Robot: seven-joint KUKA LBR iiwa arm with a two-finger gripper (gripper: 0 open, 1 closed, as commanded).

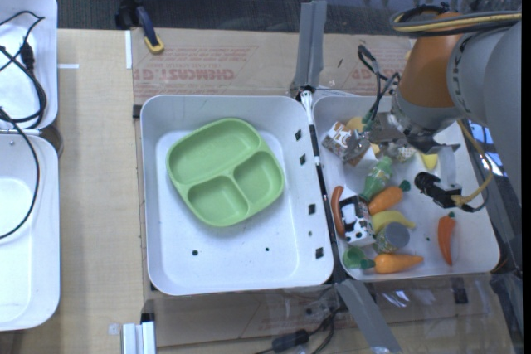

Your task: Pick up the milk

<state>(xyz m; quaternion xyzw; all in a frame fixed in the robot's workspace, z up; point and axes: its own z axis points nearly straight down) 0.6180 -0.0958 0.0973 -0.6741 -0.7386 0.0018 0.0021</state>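
The claw [375,143] is hanging over the upper part of the right bin [477,249], at the right of the frame, and I cannot tell whether it is open or closed, since the wrist is covering it from above. The milk [355,220], a small carton patterned in black and white, is lying near the bin's left wall, lower down and apart from the claw; no writing on it is readable. Red mirrored lettering is showing on the cardboard [207,62] behind the bins, too reversed to read surely. The arm [448,70] is reaching in from the upper right, its orange band facing the camera. A green plate [225,171] is sitting in the left bin [166,261].
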